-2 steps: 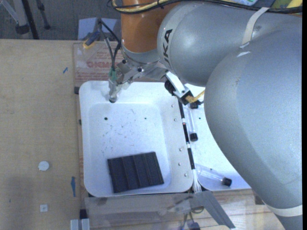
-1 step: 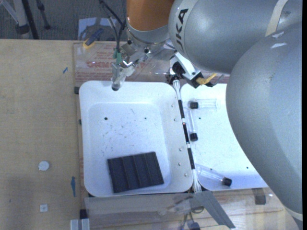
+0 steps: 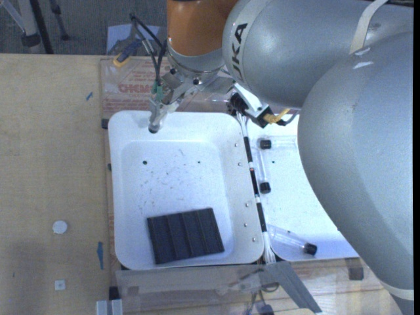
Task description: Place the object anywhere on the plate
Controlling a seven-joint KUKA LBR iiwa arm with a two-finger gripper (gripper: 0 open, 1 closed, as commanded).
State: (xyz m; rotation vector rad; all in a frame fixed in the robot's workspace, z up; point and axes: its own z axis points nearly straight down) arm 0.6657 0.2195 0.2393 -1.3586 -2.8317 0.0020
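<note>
One grey arm slanting over the left bin's far rim — fingers' spread indiscernible.

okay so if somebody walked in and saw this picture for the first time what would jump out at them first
The big grey arm with its orange band would catch the eye first, filling the upper right and covering much of the right bin. Next comes the dark ribbed rectangular object, lying flat near the front edge of the left white bin. The end effector hangs over that bin's far left corner, well away from the dark object.
</note>
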